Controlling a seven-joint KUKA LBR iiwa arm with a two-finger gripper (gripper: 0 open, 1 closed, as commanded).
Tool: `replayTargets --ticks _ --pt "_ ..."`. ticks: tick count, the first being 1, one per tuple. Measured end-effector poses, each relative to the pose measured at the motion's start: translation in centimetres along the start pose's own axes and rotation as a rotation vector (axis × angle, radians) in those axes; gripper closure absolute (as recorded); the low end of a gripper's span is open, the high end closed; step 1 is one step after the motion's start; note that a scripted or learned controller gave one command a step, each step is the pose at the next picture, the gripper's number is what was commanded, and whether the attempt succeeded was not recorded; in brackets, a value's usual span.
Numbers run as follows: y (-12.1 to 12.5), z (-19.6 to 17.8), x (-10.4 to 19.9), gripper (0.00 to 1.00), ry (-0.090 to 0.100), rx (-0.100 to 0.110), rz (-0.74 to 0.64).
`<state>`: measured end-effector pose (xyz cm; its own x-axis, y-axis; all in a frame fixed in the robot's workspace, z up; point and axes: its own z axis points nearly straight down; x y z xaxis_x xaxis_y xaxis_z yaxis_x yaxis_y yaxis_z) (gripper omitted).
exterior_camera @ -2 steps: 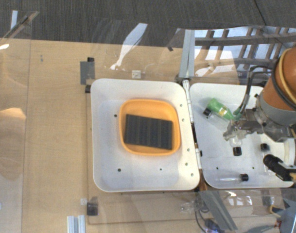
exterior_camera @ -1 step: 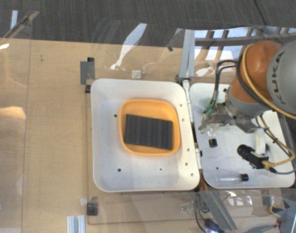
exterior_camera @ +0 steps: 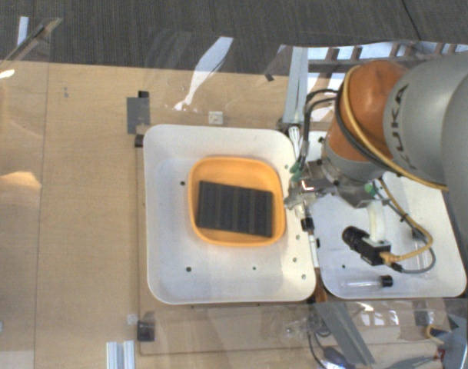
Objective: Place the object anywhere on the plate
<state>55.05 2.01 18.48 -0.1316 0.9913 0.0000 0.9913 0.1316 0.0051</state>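
Arm [exterior_camera: 406, 121] looming over right bin [exterior_camera: 441, 283], hiding its gripper, jaw state impossible to tell, dark ridged object [exterior_camera: 235, 209] lying on orange plate [exterior_camera: 235, 171] in left bin's [exterior_camera: 168, 267] middle.

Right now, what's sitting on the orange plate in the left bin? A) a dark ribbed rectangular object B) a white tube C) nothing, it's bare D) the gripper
A: a dark ribbed rectangular object lies flat inside the orange plate, which rests in the left bin; the arm is over the right bin.
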Motion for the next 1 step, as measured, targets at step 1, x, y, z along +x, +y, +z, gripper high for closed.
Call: replayTargets --ticks 1 --pt "0.0 0.0 -0.04 0.0 0.0 0.0 0.001"
